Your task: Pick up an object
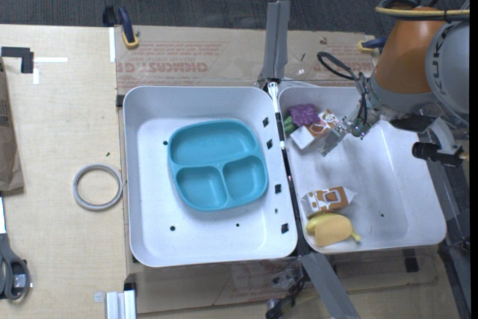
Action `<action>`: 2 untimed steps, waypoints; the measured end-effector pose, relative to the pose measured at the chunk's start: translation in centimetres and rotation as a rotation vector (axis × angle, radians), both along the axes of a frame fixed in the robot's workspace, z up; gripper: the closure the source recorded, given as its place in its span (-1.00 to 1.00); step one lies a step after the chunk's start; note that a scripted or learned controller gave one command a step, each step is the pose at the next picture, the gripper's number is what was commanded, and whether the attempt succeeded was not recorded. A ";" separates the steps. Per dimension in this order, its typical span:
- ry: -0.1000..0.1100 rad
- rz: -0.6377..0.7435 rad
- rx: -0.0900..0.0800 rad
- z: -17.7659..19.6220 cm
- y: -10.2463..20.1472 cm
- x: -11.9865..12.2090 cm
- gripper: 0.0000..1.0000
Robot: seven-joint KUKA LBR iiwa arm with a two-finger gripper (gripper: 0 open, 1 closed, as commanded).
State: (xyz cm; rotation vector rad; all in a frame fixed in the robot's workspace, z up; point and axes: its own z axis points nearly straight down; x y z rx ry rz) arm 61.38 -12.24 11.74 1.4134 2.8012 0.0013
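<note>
Pale wood bench point(60, 116) under a dark ribbed floor, with two shallow white bins side by side; the left bin point(142, 183) holds a teal tray point(218, 164), three compartments, smooth moulded plastic with rounded corners; the right bin point(403, 190) holds the pickable things. A purple cluster point(302, 114), knobbly like toy grapes, sits at the bin's far left corner, touching a small white carton point(302, 137) and a printed packet point(323, 122); nearer the front lie a brown-and-white carton point(326, 199) and, just below it, a yellow toy point(331, 229), rounded and glossy.

The gripper point(337, 137) is low at the far cluster, its metal tip angled down toward the packet and white carton; whether the jaws are released or clenched cannot be told, since the tip is small and blurred against the clutter.

Risks, as I judge them: the three far things are packed tight against the wall, so a closing grasp may pinch two at once or only nudge them; the cartons look light and slick and could slip or skate away; the knobbly cluster offers poor flat faces; the nearby rim may block a square approach.

A grey ring point(98, 186) lies on the bench, well apart from both bins.
</note>
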 end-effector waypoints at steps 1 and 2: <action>0.002 -0.032 0.000 -0.6 2.1 2.3 -1.00; 0.003 -0.153 0.001 -2.5 1.8 -0.3 -1.00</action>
